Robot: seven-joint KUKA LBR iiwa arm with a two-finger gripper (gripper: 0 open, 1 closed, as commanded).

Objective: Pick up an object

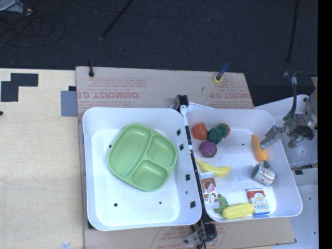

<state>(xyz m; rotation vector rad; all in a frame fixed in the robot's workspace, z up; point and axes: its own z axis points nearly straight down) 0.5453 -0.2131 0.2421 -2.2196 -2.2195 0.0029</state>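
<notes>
The right bin [290, 191] holds several toy foods: an orange carrot [259, 148], a small can [264, 175], a banana [213, 168], a purple fruit [208, 149], a red tomato [199, 131], a green broccoli [218, 133], a corn cob [237, 210] and two small cartons [208, 188] [258, 201]. My gripper [282, 138] hangs over the bin's right rim, just right of the carrot. It is open, and nothing sits between its fingers [271, 135].
The left bin [98, 191] carries a green divided plate [142, 156]. Both bins rest on a cardboard sheet [155, 90]. A yellow-and-blue clip [220, 74] lies at the sheet's back edge. Cables cross the dark floor behind.
</notes>
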